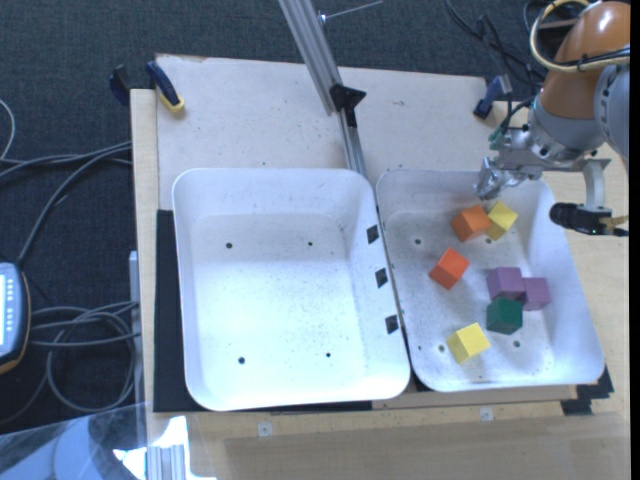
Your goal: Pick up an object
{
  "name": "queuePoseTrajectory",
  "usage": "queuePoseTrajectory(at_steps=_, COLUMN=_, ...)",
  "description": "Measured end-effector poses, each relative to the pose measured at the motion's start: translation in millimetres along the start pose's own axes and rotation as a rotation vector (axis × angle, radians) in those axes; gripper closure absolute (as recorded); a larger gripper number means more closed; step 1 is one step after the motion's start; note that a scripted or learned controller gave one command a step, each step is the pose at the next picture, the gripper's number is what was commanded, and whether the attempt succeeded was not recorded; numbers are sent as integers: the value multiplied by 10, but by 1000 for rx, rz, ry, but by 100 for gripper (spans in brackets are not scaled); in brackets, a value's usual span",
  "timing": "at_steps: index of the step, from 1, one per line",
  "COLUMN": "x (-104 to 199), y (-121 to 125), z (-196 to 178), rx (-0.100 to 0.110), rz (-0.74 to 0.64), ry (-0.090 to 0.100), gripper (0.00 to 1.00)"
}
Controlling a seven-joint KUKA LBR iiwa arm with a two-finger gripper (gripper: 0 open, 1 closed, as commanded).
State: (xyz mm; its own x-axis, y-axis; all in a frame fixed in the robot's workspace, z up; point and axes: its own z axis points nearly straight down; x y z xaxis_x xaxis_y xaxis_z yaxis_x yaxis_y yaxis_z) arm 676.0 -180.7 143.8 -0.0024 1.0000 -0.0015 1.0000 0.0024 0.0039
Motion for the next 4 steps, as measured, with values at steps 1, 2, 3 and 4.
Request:
queuePoseTrajectory(at_steps=1, x=10, y=23, z=-445, rx=-3, rz=1, ry=0, gripper=100)
queuePoseTrajectory(at_steps=2, x=-78, y=-11, z=-1015, rx=-5, rz=2, ry=-2, gripper=100)
queuePoseTrajectory(at_steps=3, x=-78, y=2, z=-1252, rx=-2, rz=1, ry=0, gripper=100)
queuePoseTrajectory(at_steps=4, x=444, y=-21, z=-1328, rx=3, rz=-4, ry=3, gripper=100)
